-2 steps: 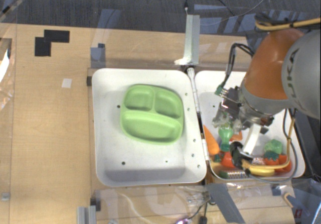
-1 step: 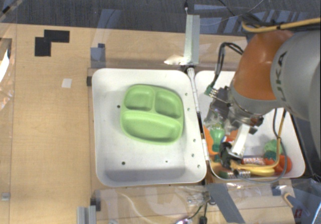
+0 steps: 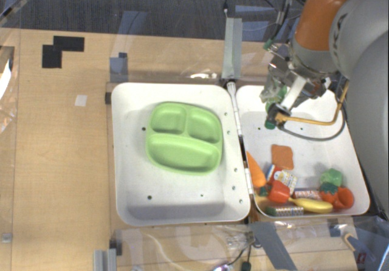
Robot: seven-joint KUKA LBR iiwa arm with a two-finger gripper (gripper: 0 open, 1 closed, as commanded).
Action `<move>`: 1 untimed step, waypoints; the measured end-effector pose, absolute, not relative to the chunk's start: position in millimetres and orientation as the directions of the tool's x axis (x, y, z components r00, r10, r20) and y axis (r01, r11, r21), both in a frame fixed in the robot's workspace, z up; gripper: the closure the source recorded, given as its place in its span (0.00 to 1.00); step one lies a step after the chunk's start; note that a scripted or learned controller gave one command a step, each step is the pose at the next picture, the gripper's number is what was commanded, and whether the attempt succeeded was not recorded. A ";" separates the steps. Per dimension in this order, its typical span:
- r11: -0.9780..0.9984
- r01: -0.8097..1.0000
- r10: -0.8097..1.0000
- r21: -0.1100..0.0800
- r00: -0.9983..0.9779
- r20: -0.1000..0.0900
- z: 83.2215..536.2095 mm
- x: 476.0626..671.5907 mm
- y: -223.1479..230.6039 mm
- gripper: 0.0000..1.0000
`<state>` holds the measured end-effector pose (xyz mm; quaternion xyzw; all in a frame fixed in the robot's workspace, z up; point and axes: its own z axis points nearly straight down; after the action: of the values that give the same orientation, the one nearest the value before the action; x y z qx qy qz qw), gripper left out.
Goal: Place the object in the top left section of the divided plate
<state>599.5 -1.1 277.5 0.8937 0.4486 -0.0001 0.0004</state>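
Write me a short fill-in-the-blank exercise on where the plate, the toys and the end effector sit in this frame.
1. The green divided plate lies in the bin on the view's ___.
2. The plate has ___ sections.
3. The end effector hangs above the other bin, on the view's ___, away from the toys piled at its near end.
4. Among those toys, the banana is coloured ___.

Missing words: left; three; right; yellow.

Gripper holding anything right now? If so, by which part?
Cannot tell. The gripper hangs over the right bin, away from the toy pile at its near end; no object is clearly visible in it.
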 end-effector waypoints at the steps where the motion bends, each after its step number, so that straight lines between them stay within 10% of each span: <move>1: -0.696 0.718 0.718 0.002 0.696 0.001 313.5 571.8 -64.5 1.00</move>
<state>571.8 -64.5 313.5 0.9208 0.3899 0.0006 0.0006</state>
